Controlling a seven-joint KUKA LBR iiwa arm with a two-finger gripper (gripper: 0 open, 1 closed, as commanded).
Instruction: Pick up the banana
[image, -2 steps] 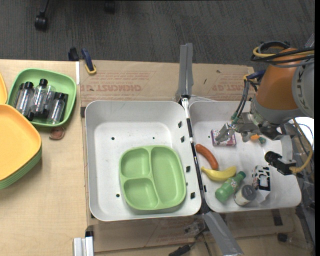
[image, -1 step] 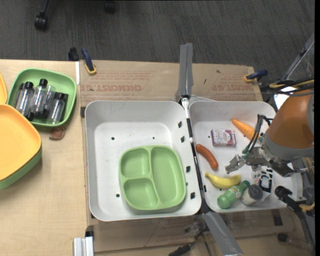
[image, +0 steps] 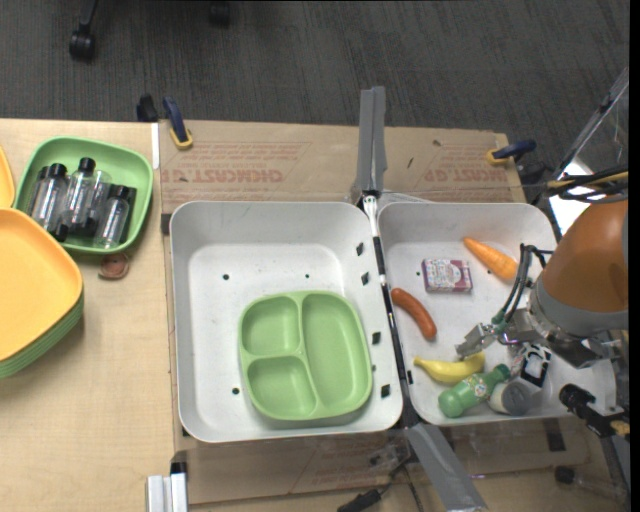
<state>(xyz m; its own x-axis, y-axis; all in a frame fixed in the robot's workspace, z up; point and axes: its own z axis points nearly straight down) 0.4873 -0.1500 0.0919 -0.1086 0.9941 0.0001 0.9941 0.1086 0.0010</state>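
The yellow banana (image: 448, 368) lies near the front of the right bin (image: 420, 240), its right end under my gripper. My gripper (image: 487, 340) hangs from the grey and orange arm at the right and sits just above and to the right of the banana. A green bottle (image: 470, 392) lies right below the banana, touching it.
In the right bin also lie a red sausage (image: 414, 311), an orange carrot (image: 491, 257) and a small pink box (image: 446, 274). The left bin (image: 200, 300) holds a green divided tray (image: 303, 355). Yellow plates (image: 35, 295) and a green dish of bottles (image: 85, 195) stand at the far left.
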